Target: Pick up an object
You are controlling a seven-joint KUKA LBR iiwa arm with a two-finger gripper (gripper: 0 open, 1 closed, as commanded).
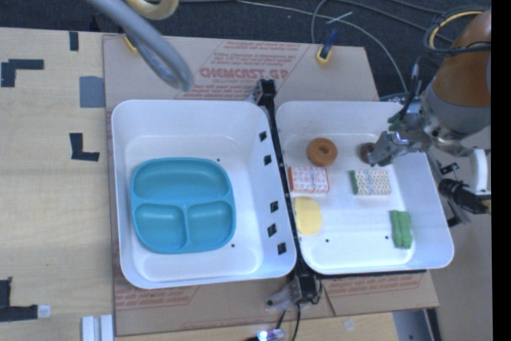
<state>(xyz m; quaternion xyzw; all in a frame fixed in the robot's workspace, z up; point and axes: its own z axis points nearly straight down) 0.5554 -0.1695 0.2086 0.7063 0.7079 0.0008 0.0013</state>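
**Gripper low at right bin's far right**

While the arm (459,84) is cut off at the right edge, its gripper (377,153) sits low in the right bin (423,251), grasp state impossible to tell. Just beside it, a dotted packet (372,183); left of it, a brown doughnut (322,151). Red-checked packet (308,180) and yellow disc (307,216) lie near the divider, green block (401,227) near right. Left bin (128,132) holds a blue divided tray (183,204)

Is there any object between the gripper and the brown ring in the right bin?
Nothing visible stands between them. The gripper is low at the upper right of the right bin, and the brown ring lies to its left across bare white floor. The speckled card lies below that line, not in it.
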